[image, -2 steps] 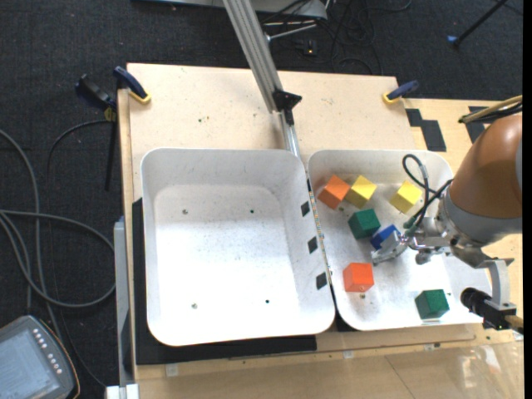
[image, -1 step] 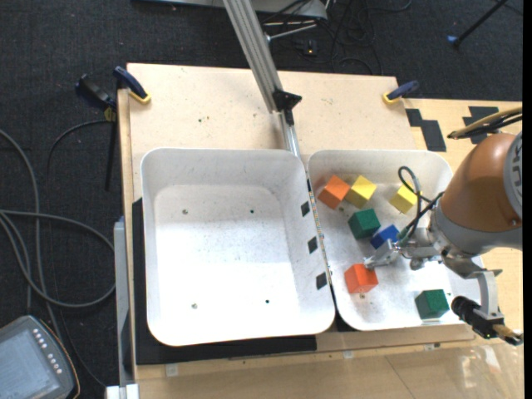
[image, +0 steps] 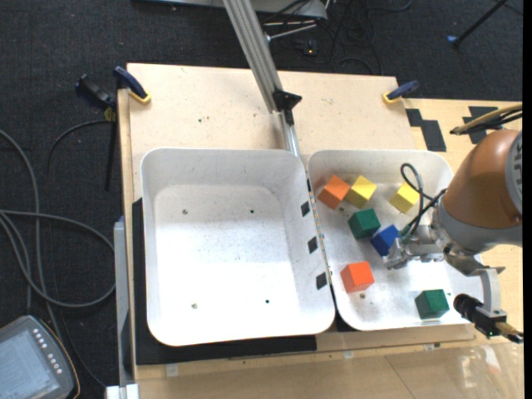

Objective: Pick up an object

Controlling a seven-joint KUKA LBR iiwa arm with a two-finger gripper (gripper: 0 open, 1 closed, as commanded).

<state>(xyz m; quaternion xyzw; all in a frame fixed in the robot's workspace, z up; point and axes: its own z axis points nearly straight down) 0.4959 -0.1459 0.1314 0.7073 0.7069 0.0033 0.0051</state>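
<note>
The right bin (image: 378, 321) holds several small blocks. An orange block (image: 335, 191) and a yellow block (image: 362, 191) lie at its far left, and another yellow block (image: 406, 198) sits farther right. A green block (image: 363, 223) lies mid-bin with a blue block (image: 385, 239) just beside it. A red-orange block (image: 357, 276) and a second green block (image: 431, 303) rest near the front. My gripper (image: 404, 253) hangs low in the bin, right beside the blue block's right side. The wrist hides whatever lies directly under it.
The left bin (image: 158, 223) stands beside the right one, sharing a raised middle wall (image: 314, 231). A metal rod (image: 258, 48) slants in from the top to the bins' rear junction. Clamps (image: 133, 86) (image: 401, 91) grip the board's far corners.
</note>
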